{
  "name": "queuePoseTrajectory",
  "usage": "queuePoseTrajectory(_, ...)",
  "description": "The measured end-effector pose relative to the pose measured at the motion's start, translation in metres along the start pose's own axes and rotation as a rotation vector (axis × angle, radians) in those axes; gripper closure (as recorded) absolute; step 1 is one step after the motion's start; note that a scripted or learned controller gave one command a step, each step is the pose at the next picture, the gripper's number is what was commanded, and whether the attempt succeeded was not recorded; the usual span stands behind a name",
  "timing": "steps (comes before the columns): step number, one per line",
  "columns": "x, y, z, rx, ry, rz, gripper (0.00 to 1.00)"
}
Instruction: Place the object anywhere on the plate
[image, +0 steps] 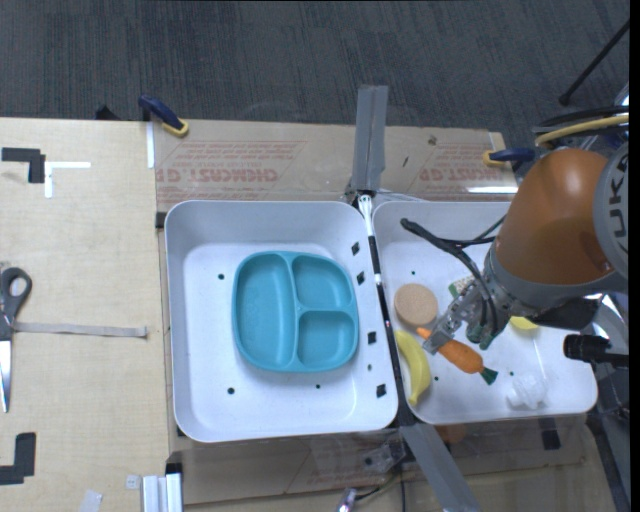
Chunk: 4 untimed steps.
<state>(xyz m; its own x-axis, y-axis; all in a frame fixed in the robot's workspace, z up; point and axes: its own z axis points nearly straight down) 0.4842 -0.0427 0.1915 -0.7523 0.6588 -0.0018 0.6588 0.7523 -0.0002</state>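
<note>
Dark grey carpeted floor (250, 50) along the top, light wooden bench (80, 380) at left bearing scissors (10, 320) and black tape marks (25, 162), cardboard sheet (260, 160) beneath, blue-yellow clamp (163, 113) at its edge.

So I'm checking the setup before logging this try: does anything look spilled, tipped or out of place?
Nothing stands out. The blue divided plate lies flat in the left bin; the carrot, banana and round tan piece lie in the right bin.
</note>
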Motion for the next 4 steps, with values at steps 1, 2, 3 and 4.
queuePoseTrajectory(1, 0.030, 0.122, 0.000, -0.001, 0.000, 0.017, 1.00)
queuePoseTrajectory(2, 0.030, 0.121, 0.000, 0.000, 0.000, 0.017, 0.00)
queuePoseTrajectory(3, 0.029, 0.122, -0.009, -0.001, -0.003, 0.015, 1.00)
queuePoseTrajectory(4, 0.106, 0.126, 0.035, 0.001, 0.002, -0.146, 1.00)
